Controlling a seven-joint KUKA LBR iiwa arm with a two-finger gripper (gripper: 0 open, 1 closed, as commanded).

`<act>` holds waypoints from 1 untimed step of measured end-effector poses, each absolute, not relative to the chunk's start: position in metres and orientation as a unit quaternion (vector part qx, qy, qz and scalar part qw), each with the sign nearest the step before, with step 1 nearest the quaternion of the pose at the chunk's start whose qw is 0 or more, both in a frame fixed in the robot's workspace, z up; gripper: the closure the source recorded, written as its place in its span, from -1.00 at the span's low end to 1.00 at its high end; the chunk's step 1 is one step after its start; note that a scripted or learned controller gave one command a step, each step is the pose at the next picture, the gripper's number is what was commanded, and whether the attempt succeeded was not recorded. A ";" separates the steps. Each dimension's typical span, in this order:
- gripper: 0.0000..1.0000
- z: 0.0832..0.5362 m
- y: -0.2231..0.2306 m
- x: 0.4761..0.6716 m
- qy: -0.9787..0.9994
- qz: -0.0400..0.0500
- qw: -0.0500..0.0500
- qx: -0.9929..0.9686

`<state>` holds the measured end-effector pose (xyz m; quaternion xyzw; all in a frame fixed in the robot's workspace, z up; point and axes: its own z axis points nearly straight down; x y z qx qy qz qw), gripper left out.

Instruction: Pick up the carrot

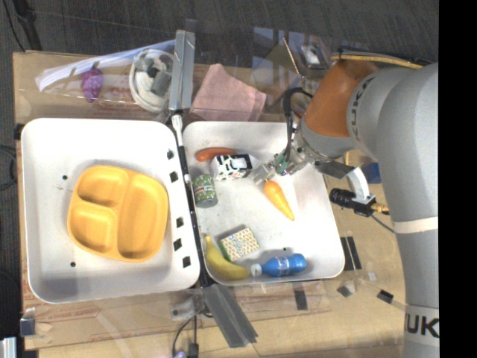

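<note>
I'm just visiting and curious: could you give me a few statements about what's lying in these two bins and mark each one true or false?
1. The carrot lies in the right bin. True.
2. The yellow tray sits in the right bin. False: it sits in the left bin.
3. The gripper is at the carrot's green top end. True.
4. The blue bottle lies beside the yellow tray. False: it lies near the front edge of the right bin, next to the banana.
5. The carrot is lifted clear of the bin. False: it lies on the bin floor.
</note>
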<state>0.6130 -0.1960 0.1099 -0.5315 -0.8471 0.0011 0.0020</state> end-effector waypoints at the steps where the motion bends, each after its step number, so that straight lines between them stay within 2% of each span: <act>1: 1.00 0.213 -0.084 0.611 -0.870 0.000 0.001 -0.492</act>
